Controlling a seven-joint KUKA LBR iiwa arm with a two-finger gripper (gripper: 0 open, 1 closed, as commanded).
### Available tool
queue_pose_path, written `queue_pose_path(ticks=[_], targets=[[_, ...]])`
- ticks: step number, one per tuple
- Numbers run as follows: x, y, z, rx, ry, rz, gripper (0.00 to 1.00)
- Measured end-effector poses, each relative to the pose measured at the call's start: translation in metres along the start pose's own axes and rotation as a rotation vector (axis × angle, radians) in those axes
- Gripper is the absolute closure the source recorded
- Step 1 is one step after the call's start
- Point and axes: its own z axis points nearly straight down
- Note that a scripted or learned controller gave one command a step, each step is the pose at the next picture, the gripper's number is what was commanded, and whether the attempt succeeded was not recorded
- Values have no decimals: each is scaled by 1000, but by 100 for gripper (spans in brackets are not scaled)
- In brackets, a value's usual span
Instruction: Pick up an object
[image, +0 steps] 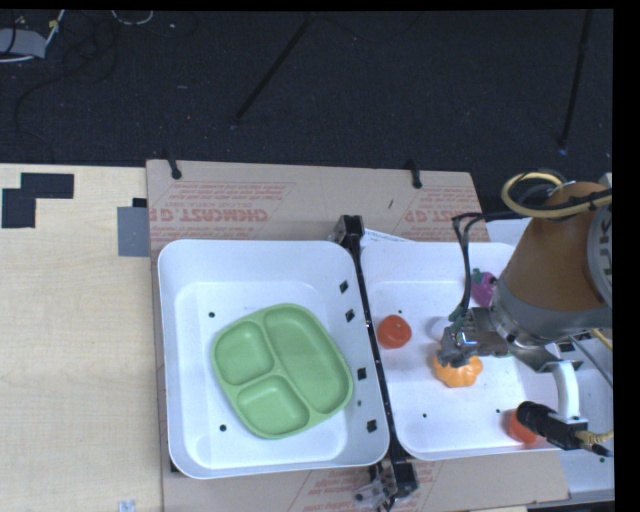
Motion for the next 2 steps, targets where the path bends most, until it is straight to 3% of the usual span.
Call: queue_pose_path(ticks=[1,2], targets=[[-1,0,-14,2,0,1,100],[48,24,-9,4,2,-3,100]])
